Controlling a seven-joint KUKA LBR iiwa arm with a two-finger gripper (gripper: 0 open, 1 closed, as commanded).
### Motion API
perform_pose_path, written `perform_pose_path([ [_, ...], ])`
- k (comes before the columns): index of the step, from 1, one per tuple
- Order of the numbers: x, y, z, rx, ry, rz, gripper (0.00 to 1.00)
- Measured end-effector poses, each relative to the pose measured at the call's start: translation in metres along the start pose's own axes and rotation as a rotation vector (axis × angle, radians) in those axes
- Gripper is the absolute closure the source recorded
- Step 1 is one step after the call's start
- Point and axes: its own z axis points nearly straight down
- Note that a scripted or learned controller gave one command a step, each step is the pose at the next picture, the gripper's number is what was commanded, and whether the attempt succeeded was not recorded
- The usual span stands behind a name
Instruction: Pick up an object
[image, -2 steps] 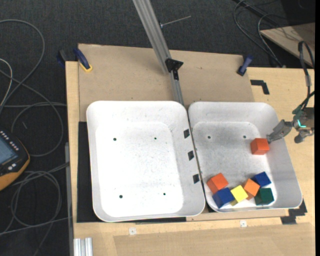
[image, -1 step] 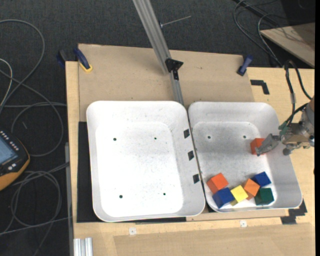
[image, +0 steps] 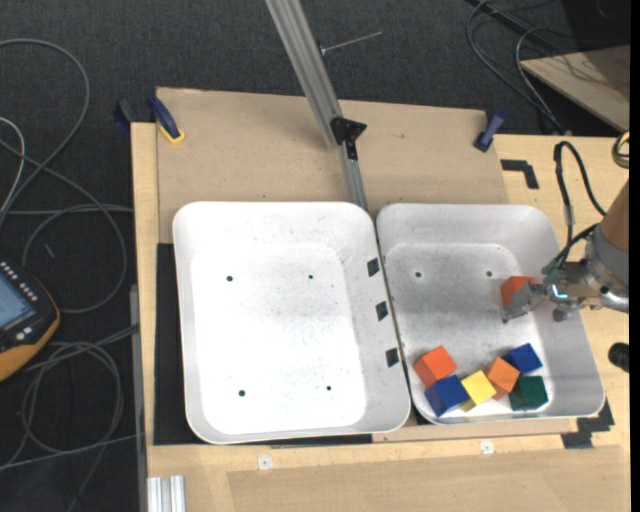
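Note:
My gripper (image: 535, 300) hangs over the right part of the right bin (image: 450, 240), with the arm coming in from the right edge. A red-orange block (image: 517, 289) sits right at the gripper's tip, on its left side. Whether the gripper grips the block or merely stands against it is unclear. Several more blocks lie along the bin's front wall: an orange block (image: 435, 363), a blue block (image: 449, 393), a yellow block (image: 478, 386), a smaller orange block (image: 503, 374), another blue block (image: 522, 357) and a green block (image: 529, 392).
The left bin (image: 200, 240) stands beside the right one, with black clips (image: 380, 310) along the shared rim. A metal strut (image: 320, 90) slants over the board behind the bins. Cables (image: 565, 190) hang near the arm at the right.

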Motion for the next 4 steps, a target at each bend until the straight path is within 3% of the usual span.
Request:
perform_pose_path([
  [1,-0.004,0.007,0.057,0.001,0.001,0.000,0.00],
  [2,-0.005,0.009,0.042,-0.008,-0.002,-0.001,1.00],
  [4,-0.009,0.006,-0.048,-0.012,-0.005,-0.001,1.00],
])
